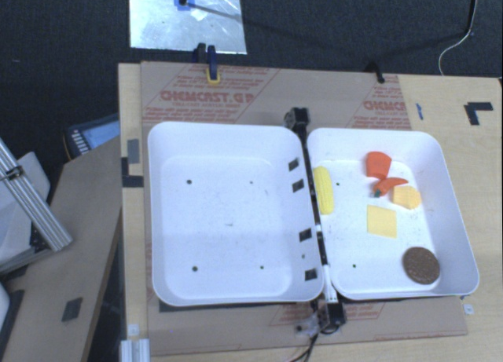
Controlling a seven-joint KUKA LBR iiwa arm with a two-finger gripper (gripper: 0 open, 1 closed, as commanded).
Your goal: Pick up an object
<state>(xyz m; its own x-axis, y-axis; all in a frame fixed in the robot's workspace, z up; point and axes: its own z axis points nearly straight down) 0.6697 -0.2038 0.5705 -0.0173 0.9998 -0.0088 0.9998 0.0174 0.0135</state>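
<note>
The right bin (452, 195) holds several small objects. A yellow corn cob (323, 189) lies along its left wall. An orange-red piece (378, 165) sits near the back, with a small orange carrot-like piece (387, 185) just below it. A yellow-orange block (407, 197) rests beside that, a flat pale yellow square (383, 221) lies in the middle, and a round brown disc (421, 265) sits near the front right corner.
The left bin (228, 211) stands beside the right one, joined by a row of black clips (302, 188). A shiny metal sheet (187, 7) lies beyond the bench. An aluminium rail (31, 203) leans at the left edge.
</note>
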